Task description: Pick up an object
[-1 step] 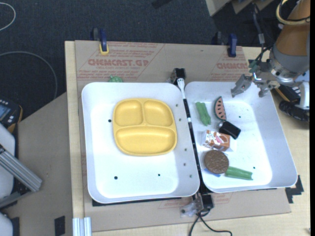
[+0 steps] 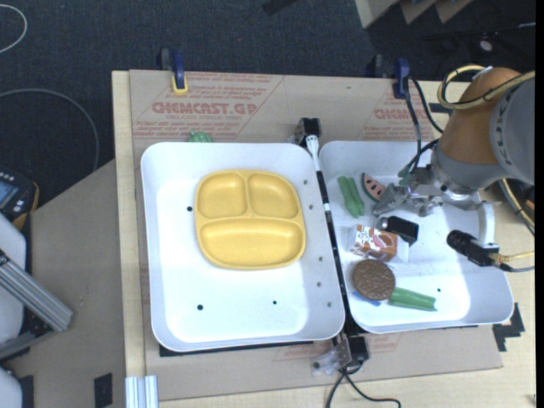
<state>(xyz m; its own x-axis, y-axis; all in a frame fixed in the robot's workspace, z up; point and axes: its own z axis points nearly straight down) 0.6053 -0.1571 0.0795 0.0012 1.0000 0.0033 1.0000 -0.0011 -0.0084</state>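
1. Arm [image 2: 476, 134]: it reaches in from the right of the frame, with its wrist over the upper part of the right bin [image 2: 476, 289].
2. Gripper [image 2: 406, 197]: it sits low over the upper middle of the right bin. This slanted view does not show whether it is open or closed. No object can be seen in its grasp.
3. Candidate objects all lie in the right bin, and none has been lifted:
   - a watermelon slice [image 2: 371, 185], just left of the gripper;
   - a black block [image 2: 399, 227], just below the gripper in the frame, loose on the bin floor;
   - a green pod [image 2: 349, 195], further left near the bin's left wall;
   - a printed packet [image 2: 375, 241], a brown disc [image 2: 374, 280] and a second green piece [image 2: 412, 299], toward the lower part of the bin.
4. Governing relation: the watermelon slice and the black block are about equally close, one to the frame-left of the tool and one frame-down from it. The block's long axis runs roughly left to right, dipping slightly to the right. The pod's long axis runs up and down.
5. Judgement: a short shift and a descent would reach either near item. A grip across the block's short side looks the more workable.
6. Left bin [image 2: 170, 228]: it holds a yellow divided plate [image 2: 251, 219], well apart from the tool.
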